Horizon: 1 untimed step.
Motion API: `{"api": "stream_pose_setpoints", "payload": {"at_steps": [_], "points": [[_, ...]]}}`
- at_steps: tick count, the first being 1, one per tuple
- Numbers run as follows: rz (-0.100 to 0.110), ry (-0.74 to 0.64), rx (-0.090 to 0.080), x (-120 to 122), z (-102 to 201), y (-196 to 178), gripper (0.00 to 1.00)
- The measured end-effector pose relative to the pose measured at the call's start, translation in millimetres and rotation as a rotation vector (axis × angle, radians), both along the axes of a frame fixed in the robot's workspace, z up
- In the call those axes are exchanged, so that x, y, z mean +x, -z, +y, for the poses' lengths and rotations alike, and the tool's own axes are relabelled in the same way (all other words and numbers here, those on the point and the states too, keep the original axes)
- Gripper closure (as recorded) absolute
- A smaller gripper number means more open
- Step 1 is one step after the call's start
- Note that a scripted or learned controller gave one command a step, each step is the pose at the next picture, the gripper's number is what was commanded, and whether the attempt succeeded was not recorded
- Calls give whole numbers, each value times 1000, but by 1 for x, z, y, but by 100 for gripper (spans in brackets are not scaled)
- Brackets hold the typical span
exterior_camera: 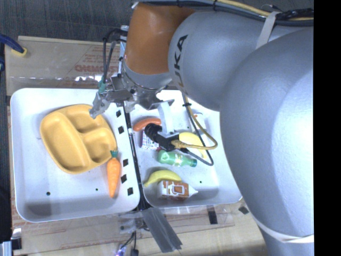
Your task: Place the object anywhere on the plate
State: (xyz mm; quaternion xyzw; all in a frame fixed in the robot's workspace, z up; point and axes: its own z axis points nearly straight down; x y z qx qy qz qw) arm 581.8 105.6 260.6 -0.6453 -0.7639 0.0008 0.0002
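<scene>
A yellow divided plate (77, 137) lies in the left bin (32, 196). An orange carrot (113, 176) with a green top rests on the bin floor just off the plate's lower right rim, its top end against the rim. My gripper (99, 106) hangs over the plate's upper right edge, below the orange wrist band. Nothing shows in it. The arm covers much of the right bin's upper part.
The right bin (213, 188) holds a red sausage (146, 124), a yellow banana (162, 176), a green bottle (176, 158), a small carton (175, 189) and a yellow item (192, 139). Black-marked bin walls (130, 159) divide the two bins.
</scene>
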Motion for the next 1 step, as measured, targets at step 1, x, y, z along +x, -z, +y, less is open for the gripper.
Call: {"api": "stream_pose_setpoints", "payload": {"at_steps": [1], "points": [[3,-3,-1,0,0,-9,100]]}}
